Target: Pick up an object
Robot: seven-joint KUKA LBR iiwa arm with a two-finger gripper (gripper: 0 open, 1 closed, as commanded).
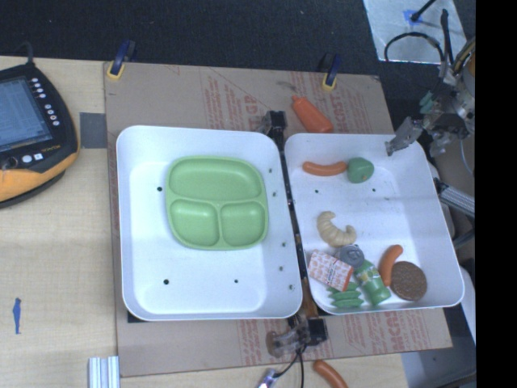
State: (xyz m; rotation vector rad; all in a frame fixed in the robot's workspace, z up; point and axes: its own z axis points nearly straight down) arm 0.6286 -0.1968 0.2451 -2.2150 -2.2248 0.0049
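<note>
- Objects for picking lie in the right bin (428, 217): a sausage (323, 168) touching a green ball (360, 170) near the far wall, a croissant (335, 229) mid-bin, and a tight cluster in the near corner.
- Camera view: the hand (401, 141) sits at the bin's far right corner, over the rim; whether it is open or closed cannot be told, and nothing shows in it.
- A descent from here would likely strike the rim, not an object.
- The cluster packs a red packet (329, 271), a grey lid (352, 256), a green bottle (371, 284), a second sausage (390, 263) and a brown disc (409, 281) almost touching; a grasp there may catch two things or push one away.
- The ball is round and may roll off.
- The left bin (145, 217) holds a green tray (216, 202), probably too wide to grip.
</note>
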